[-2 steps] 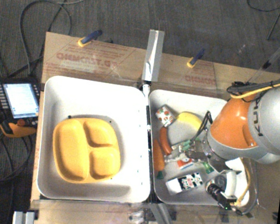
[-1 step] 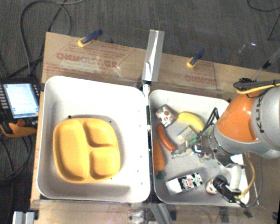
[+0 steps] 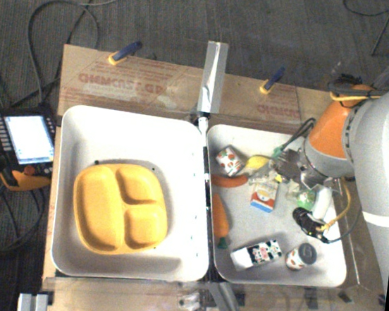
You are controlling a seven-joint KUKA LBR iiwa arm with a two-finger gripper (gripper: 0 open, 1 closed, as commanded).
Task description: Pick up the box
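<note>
A small white and orange box (image 3: pixel 264 196) with a blue lower edge lies near the middle of the right bin (image 3: pixel 335 276). A longer black and white box (image 3: pixel 257 253) rests near that bin's front wall. My gripper (image 3: pixel 288 174) hangs under the orange wrist band (image 3: pixel 329 133), just up and right of the small box, low over the bin floor. Cables and the wrist body cover its tips. Nothing can be seen held in it.
In the right bin lie a small printed can (image 3: pixel 228 160), a yellow banana (image 3: pixel 256 163), a sausage (image 3: pixel 228 180), a carrot (image 3: pixel 220 219), a round tin (image 3: pixel 302 256) and a green item (image 3: pixel 306 198). The left bin (image 3: pixel 68 170) holds a yellow divided tray (image 3: pixel 122 207).
</note>
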